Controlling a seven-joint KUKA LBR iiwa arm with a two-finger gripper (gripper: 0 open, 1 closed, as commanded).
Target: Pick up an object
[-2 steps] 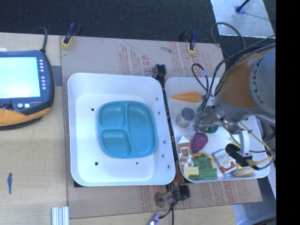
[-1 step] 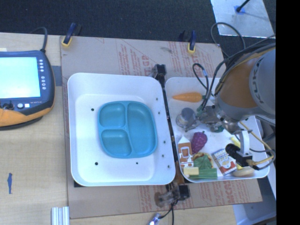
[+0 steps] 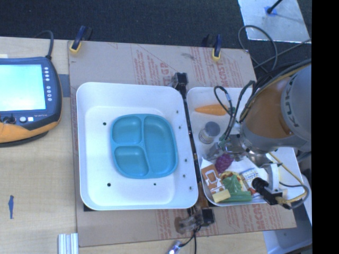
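A brown cardboard sheet (image 3: 132, 62) covers the worktop (image 3: 32, 194), held at its far edge by two clamps, one at the left (image 3: 78, 39) and one at the right (image 3: 216, 46). To the left of the sheet lies a control tablet (image 3: 26, 97) with a lit screen and an orange underside. Beyond the worktop the floor (image 3: 132, 9) is dark carpet, with a pale sheet (image 3: 273, 12) on it at the far right.

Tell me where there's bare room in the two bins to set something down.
Left bin: a bare white margin runs all round the blue divided plate, widest along its left side. Right bin: crowded, with the carrot, a grey can, a purple piece and packets under the arm; a small bare patch lies left of the carrot.
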